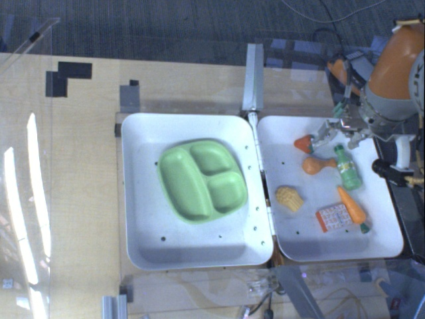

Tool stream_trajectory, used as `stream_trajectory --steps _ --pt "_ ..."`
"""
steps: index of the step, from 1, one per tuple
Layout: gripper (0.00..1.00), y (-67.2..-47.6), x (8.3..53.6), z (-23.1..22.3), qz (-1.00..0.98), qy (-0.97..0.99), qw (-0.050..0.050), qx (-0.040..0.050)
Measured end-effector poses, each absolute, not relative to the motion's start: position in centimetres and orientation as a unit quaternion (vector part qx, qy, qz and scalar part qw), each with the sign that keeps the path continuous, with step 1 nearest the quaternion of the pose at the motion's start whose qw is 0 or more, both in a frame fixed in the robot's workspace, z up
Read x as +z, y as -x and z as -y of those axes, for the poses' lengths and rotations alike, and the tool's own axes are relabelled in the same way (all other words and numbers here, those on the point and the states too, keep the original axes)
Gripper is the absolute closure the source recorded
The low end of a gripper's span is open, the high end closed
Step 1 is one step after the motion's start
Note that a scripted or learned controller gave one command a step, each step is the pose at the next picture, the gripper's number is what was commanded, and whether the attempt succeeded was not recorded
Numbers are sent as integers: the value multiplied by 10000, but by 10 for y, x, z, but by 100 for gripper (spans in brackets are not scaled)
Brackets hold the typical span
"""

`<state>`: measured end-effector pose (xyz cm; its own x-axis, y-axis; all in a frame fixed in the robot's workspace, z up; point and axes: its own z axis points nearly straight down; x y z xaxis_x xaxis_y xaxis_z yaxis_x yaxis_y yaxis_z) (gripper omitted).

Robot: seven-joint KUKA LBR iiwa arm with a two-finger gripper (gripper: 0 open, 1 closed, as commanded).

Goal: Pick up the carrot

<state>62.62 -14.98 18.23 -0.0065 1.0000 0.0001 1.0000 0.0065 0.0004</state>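
The carrot (352, 207) is orange with a small green end and lies slanted near the right wall of the right bin (332, 248). My gripper (339, 134) hangs over the upper part of that bin, well back from the carrot. Its fingers (324, 132) are spread open with nothing between them. The cap of a green bottle (346, 168) lies just in front of the fingertips, between the gripper and the carrot.
In the right bin a red strawberry-like piece (303, 143), an orange pear-shaped toy (315, 165), a yellow lumpy piece (289, 197) and a small red box (334, 216) lie around the carrot. A green divided plate (202, 179) sits in the left bin (143, 244).
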Motion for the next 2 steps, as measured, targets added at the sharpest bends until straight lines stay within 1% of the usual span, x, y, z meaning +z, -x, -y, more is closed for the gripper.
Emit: stream_trajectory --steps 1,2 --pt "0 -583 117 196 -7619 -6475 147 50" --pt "0 -513 88 205 -7598 -6501 53 24"
